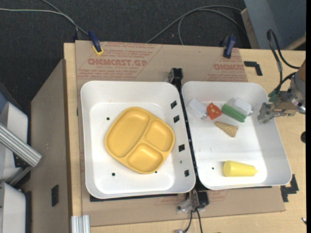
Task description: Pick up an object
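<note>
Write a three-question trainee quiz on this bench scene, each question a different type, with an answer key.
1. True or false: the yellow divided plate lies in the left bin.
2. Which item sits nearest the right bin's front edge? A) green block B) yellow cone C) red piece
3. Fill in: the tool sits at the right bin's ___ rim.

Key: 1 true; 2 B; 3 right.
</note>
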